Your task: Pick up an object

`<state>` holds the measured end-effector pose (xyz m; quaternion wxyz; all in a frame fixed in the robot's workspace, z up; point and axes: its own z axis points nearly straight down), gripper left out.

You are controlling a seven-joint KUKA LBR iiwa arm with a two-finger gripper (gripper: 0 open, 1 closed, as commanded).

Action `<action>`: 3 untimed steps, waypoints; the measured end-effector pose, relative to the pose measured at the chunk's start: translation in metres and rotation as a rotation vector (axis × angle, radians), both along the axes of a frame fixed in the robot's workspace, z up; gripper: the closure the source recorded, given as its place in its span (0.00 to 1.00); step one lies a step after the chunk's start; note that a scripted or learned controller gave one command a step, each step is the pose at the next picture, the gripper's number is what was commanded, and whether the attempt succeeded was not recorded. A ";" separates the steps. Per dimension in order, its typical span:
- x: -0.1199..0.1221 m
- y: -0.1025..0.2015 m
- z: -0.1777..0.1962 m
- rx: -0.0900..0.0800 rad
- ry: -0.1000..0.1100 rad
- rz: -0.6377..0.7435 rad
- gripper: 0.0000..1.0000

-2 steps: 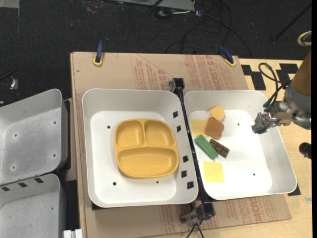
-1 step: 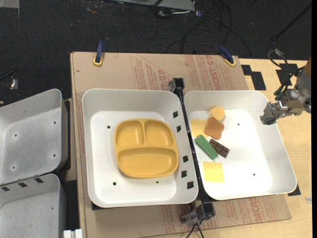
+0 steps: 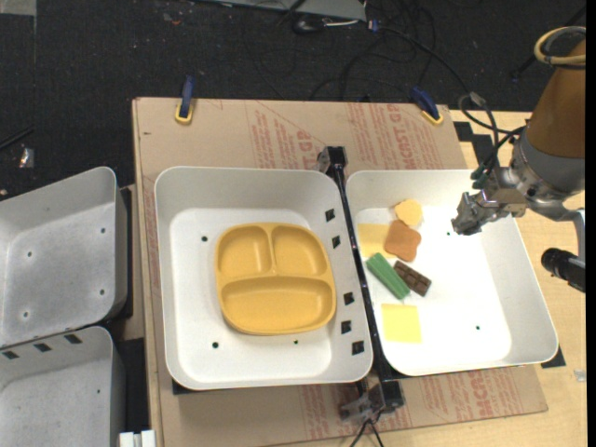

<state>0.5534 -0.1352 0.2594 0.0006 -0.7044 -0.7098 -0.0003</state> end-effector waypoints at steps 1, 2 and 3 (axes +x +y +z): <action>0.014 0.060 -0.007 0.001 0.000 0.001 1.00; 0.019 0.113 -0.001 0.000 -0.002 0.001 1.00; 0.018 0.159 -0.014 0.000 0.002 0.000 1.00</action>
